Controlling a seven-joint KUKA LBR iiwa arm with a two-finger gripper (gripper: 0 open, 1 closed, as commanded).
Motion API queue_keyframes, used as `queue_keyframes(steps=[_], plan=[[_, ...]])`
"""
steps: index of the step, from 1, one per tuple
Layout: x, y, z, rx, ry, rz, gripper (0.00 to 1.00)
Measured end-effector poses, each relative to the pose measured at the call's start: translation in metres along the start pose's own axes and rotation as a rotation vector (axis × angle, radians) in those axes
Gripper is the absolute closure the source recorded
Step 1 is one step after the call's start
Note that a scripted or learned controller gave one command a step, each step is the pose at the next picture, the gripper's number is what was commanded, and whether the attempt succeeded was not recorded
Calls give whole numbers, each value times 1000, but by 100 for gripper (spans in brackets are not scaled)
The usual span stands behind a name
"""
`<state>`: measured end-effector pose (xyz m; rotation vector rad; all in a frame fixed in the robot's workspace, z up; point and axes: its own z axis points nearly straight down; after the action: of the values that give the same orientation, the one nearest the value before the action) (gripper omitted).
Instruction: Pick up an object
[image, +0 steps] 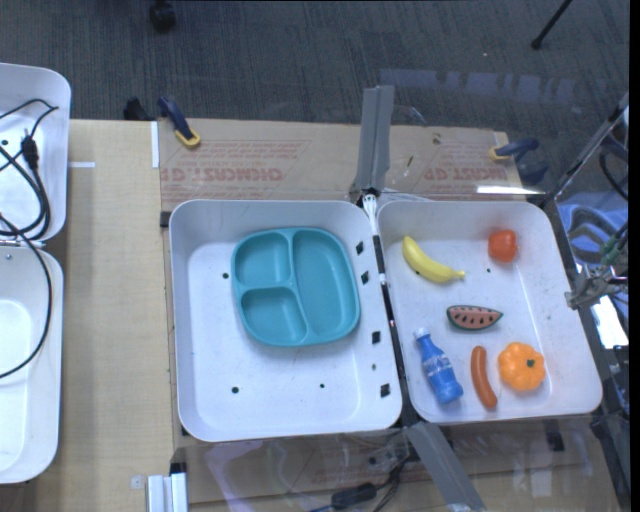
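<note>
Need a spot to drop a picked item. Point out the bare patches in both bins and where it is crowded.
Left bin: bare floor below and left of the teal divided plate. Right bin: a free patch between the banana, tomato and watermelon slice. Crowded along the near edge, where the blue bottle, sausage and orange pumpkin lie close together.

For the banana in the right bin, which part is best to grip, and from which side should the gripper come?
Grip the banana at its thick middle, coming straight down from above. It lies flat on the bin floor, curved, with room on both long sides, so the fingers would likely fit across its narrow width.
</note>
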<state>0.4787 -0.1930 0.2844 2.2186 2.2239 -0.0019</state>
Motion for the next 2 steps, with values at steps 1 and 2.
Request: queue_keyframes(steps=[1,2], plan=[[2,0,0,1,0,-1,100],[5,0,1,1,0,-1,100]])
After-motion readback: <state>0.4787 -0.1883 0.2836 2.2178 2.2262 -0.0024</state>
